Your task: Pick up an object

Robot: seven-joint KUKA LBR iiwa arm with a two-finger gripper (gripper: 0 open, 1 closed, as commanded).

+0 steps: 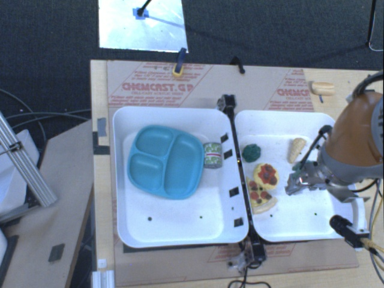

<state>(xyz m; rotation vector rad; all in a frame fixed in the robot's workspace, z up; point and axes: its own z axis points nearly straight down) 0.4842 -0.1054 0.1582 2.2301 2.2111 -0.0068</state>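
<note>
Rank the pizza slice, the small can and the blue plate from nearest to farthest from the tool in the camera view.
Tool is over the right bin.
1. Pizza slice, right bin, just left of it.
2. Small can, left bin, by the divider.
3. Blue plate, left bin, farthest left.

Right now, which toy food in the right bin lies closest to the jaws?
The pizza slice, just left of the gripper. The green broccoli and the pale bread piece both sit farther up the bin.

Both white bins [174,236] look like smooth plastic; the teal divided plate [165,162] is glossy plastic. At twelve o'clock, a shiny metal sheet [143,17] lies on dark, matt carpet [48,41].
</note>
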